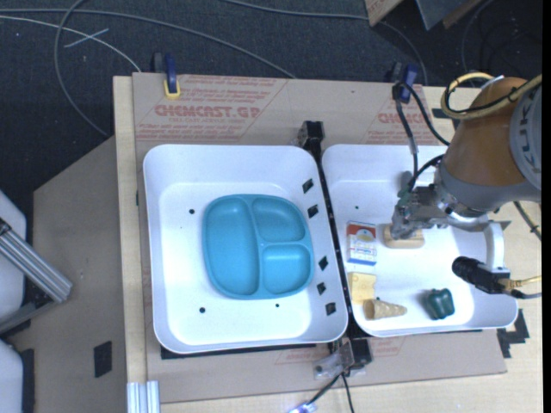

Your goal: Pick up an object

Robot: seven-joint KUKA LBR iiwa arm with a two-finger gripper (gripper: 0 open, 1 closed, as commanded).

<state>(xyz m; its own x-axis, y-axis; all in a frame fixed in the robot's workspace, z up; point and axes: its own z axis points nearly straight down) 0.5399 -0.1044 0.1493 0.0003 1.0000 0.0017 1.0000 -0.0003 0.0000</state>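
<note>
In the right half of the frame: the right bin [482, 321], white and shallow, lies beside the left bin [164, 256] on the surface [129, 231].
Arm: the grey arm [491, 149], with its orange part, reaches in from the right edge of the frame and bends down over the right bin.
Hand: the hand [406, 224] is low in the middle of the right bin, directly above the tan block [405, 238]; whether it is clenched or released, I cannot tell.
Tan block: it lies flat on the bin floor, just under the hand, and seems to touch it.
Card: a small white card [362, 243] with red and blue print lies left of the block, near the wall between the bins.
Yellow pieces: a yellow slice [362, 286] and a pale wedge [384, 310] lie in the lower left part of the right bin.
Green object: a small dark green object [440, 303] lies in the lower right part of this bin.
Left bin: it holds a blue divided plate [256, 245] in its middle.
</note>
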